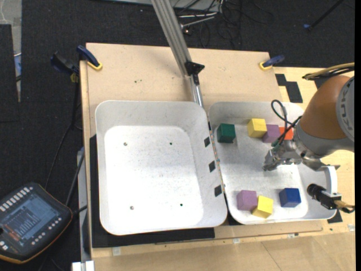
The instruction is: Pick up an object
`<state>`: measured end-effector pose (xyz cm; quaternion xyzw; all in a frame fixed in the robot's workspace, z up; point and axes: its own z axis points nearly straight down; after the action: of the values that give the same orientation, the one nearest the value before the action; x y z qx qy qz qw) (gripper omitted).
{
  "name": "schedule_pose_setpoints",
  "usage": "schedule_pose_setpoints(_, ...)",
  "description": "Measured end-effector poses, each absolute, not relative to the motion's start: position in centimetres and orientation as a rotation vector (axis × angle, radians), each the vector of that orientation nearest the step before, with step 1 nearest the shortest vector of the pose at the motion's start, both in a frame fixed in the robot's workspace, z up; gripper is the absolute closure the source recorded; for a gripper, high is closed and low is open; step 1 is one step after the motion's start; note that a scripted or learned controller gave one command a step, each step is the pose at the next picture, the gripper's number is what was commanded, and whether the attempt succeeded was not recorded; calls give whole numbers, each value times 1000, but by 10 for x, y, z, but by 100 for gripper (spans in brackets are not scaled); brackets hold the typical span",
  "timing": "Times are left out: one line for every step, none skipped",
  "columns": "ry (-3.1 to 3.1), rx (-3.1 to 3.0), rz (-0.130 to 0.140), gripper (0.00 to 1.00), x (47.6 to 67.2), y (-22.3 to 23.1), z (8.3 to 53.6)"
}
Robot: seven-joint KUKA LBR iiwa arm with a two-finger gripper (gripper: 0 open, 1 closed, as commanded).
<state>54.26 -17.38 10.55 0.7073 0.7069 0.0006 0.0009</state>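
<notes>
The right bin [240,109] holds several small blocks. A green cube [226,132] sits near its left wall, a yellow cube [257,127] at the back, and a lilac block [272,132] with an orange piece [287,133] just right of it. At the front lie a purple block [246,200], a yellow block [263,206] touching it, and a blue cube [289,197]. My gripper [272,162] hangs low over the middle of this bin, right of centre, with bare floor beneath it. No block shows between its fingers.
The left bin [107,117] lies beside the right one, sharing a middle edge. A metal pole [175,35] slants from the top down to the bins' junction. Clamps sit at the bench's back corners [90,58]. A pendant [25,222] lies at the lower left.
</notes>
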Motion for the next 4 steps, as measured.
schedule_pose_setpoints(2220,2213,5,100,551,-172,167)
schedule_pose_setpoints(2220,2213,5,100,545,-172,226)
schedule_pose_setpoints(2222,2215,3,100,546,-172,245)
schedule_pose_setpoints(2228,2211,4,100,556,-126,250)
